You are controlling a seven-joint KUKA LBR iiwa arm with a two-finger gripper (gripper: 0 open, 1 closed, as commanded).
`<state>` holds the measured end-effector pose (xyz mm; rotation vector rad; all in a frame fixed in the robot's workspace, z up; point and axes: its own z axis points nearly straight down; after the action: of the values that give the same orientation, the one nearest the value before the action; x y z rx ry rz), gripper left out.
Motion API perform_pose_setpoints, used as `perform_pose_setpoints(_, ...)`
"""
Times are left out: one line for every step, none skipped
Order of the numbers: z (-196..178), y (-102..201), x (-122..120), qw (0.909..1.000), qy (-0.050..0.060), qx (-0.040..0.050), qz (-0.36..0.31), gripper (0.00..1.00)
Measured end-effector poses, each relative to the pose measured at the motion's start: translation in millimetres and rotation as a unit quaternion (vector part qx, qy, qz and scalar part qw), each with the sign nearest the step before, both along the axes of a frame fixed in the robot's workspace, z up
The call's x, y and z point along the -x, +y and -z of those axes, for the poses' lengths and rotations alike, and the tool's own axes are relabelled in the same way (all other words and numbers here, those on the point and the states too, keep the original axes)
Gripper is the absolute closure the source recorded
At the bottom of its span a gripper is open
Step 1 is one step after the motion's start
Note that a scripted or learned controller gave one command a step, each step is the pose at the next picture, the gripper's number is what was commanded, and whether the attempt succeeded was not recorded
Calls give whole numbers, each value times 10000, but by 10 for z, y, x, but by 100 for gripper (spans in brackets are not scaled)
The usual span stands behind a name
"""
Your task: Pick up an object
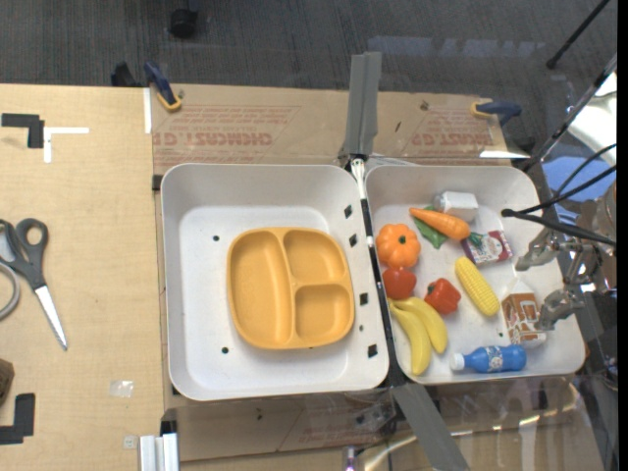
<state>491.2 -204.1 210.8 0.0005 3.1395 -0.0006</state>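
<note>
The right bin [392, 186] holds several toy foods: an orange pumpkin [398, 245], a carrot [442, 223], a white item [457, 202], a red packet [488, 248], a corn cob [477, 286], a red pepper [443, 295], a tomato [398, 283], bananas [420, 330], a blue bottle [494, 359] and a brown packet [523, 317]. My gripper [547, 281] hovers over the bin's right edge. It is open with nothing between its fingers. The lower finger [555, 307] stands just right of the brown packet.
A yellow divided plate [291, 287] lies in the left bin [186, 263]. Scissors [34, 273] rest on the wooden bench at far left. Blue clamps [162, 84] hold cardboard behind the bins. Black cables [549, 204] cross the right bin's far right corner.
</note>
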Motion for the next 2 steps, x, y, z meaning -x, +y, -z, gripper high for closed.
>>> perform_pose_setpoints(1004,245,19,9987,-164,37,485,0)
perform_pose_setpoints(1185,1117,-604,9938,-6,-4,1109,0)
